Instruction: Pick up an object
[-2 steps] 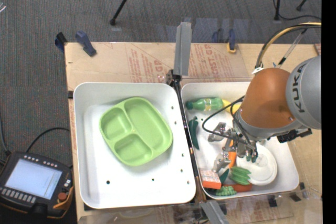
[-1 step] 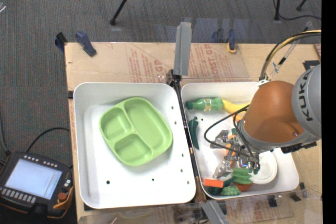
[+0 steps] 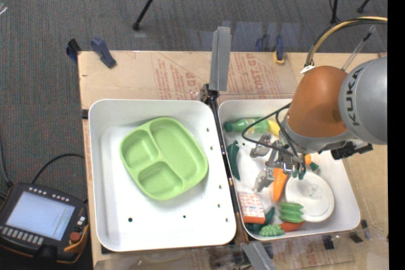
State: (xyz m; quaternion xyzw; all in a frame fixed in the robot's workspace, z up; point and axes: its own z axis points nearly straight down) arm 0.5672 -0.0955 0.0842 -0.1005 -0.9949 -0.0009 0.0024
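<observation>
The gripper (image 3: 271,169) is hovering low in the right bin (image 3: 349,202), fingers apart over an orange toy carrot (image 3: 279,184); nothing is being held; next, closing squarely around it.

Camera: single, fixed above the bench (image 3: 145,73)
Facing: downward, at a slant
Range: moderate; both bins fully framed
Arm (image 3: 354,104) entry: right

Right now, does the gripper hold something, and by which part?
Cannot be told: the gripper sits low over the toy carrot in the right bin.
</observation>
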